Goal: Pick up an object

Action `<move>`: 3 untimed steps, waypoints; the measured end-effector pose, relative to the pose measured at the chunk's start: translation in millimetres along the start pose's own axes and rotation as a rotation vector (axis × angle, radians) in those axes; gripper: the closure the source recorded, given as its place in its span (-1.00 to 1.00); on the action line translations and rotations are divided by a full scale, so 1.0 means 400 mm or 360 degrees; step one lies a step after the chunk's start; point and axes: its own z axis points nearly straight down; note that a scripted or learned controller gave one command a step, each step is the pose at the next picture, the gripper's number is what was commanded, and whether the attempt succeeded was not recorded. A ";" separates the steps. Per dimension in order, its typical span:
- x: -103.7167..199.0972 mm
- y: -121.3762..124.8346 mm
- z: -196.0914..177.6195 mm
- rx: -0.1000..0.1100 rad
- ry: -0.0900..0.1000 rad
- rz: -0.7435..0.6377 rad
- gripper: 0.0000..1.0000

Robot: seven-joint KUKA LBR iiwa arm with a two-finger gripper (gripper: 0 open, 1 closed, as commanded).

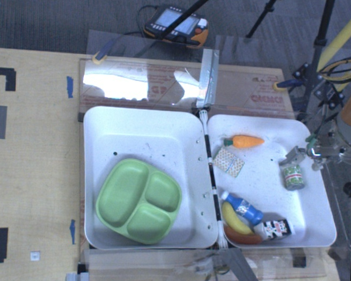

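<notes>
The gripper [298, 156] stands at the right bin [330, 215], just above a small can [294, 177]; I cannot tell its state. Nothing is lifted yet, so the pick is still to do.

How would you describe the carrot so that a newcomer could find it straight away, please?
Look in the right-hand white bin, along its far edge. The carrot lies there on its side, just beyond a small patterned packet. It is the only bright orange item, with a green tip.
</notes>
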 end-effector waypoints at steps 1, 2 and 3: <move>-0.037 -0.038 0.228 -0.0002 0.0024 0.0357 -1.00; -0.048 -0.043 0.209 0.0000 0.0011 0.0365 1.00; 0.128 0.172 -0.001 -0.0001 -0.0002 0.0578 1.00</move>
